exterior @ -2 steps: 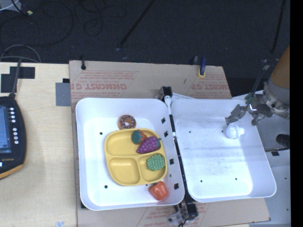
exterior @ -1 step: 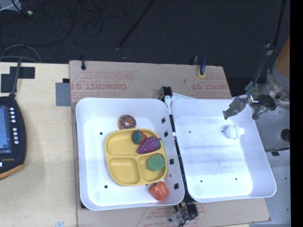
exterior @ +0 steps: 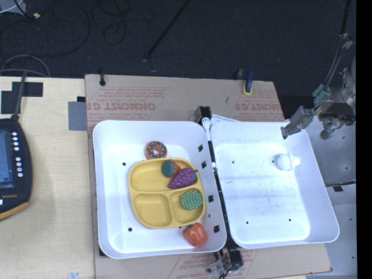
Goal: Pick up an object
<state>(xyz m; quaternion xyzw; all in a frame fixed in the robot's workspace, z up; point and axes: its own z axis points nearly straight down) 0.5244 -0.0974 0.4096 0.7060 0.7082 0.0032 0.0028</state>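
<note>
A small white object point(exterior: 286, 162) lies in the right bin point(exterior: 273, 225), near its far right side. My gripper point(exterior: 308, 129) hangs at that bin's far right corner, up and to the right of the white object and apart from it. It is open and nothing sits between its fingers. In the left bin point(exterior: 110, 214) a yellow divided plate point(exterior: 152, 209) carries purple grapes point(exterior: 182, 178), a green bumpy piece point(exterior: 190, 200) and a small green and orange piece point(exterior: 169, 168). A brown doughnut point(exterior: 156, 150) lies behind the plate, and a red pepper point(exterior: 196, 234) lies at its front right.
A black divider point(exterior: 210, 179) runs between the two bins. A handheld control pad point(exterior: 11, 167) lies on the wooden bench at the left. Cardboard point(exterior: 174, 97) lies under the bins. Dark floor with cables lies beyond.
</note>
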